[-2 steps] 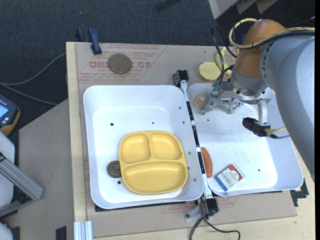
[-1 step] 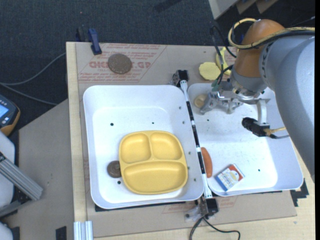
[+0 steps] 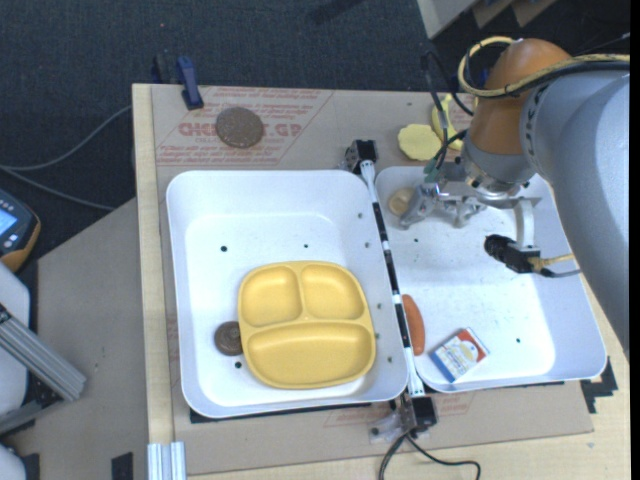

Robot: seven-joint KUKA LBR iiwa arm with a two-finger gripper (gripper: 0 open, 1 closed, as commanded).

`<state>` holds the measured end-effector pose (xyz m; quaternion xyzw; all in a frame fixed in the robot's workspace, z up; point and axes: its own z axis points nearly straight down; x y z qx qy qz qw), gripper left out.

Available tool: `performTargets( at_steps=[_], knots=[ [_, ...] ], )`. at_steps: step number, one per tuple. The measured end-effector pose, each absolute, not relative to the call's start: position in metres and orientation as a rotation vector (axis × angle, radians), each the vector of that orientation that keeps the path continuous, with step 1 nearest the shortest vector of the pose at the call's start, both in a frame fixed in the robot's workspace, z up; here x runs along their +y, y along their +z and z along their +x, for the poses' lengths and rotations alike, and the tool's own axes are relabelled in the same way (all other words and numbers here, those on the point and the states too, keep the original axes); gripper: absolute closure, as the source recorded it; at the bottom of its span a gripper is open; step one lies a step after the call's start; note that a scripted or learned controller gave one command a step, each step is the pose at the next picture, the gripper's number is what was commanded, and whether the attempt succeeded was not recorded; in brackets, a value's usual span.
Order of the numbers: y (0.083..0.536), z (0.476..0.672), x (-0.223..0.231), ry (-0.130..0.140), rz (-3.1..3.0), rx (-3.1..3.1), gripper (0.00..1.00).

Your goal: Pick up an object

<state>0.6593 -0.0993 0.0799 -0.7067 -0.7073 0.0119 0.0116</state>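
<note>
**Clerk:** Bins first. Left bin [image 3: 200, 208], white and shallow, contains one yellow divided plate [image 3: 304, 323] with three compartments, lying flat toward the near side, and one small brown round piece [image 3: 228, 339] touching the plate's left edge.

**Checker:** And the other?

**Clerk:** Right bin [image 3: 560, 348], also white, contains one orange sausage-shaped item [image 3: 412, 323] along its left wall, one small carton [image 3: 458, 354] in blue, white and red near the front edge, just beside the sausage shape, and one pale tan object [image 3: 401, 203] in the far left corner.

**Checker:** Arm?

**Clerk:** Grey, orange band above the wrist, reaching over the far part of the right bin. Gripper [image 3: 440, 208] hangs low in that far left corner, just beside the tan object.

**Checker:** Spread, or pinching something?

**Clerk:** Cannot tell; the metal parts blur together at this angle. Nothing visibly held.

**Checker:** Anything outside the bins?

**Clerk:** One brown disc [image 3: 239, 126] on the cardboard sheet [image 3: 270, 118] beyond the left bin, one blue clip [image 3: 188, 82] at that sheet's far left corner, one yellow lump [image 3: 420, 141] beyond the right bin.
</note>
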Motion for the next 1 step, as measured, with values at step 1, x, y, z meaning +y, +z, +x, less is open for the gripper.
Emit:
performTargets(
  at_steps=[1],
  knots=[
    [0.0801, 0.6593, -0.0982, 0.04, -2.206, -2.207, 0.0]
  ],
)
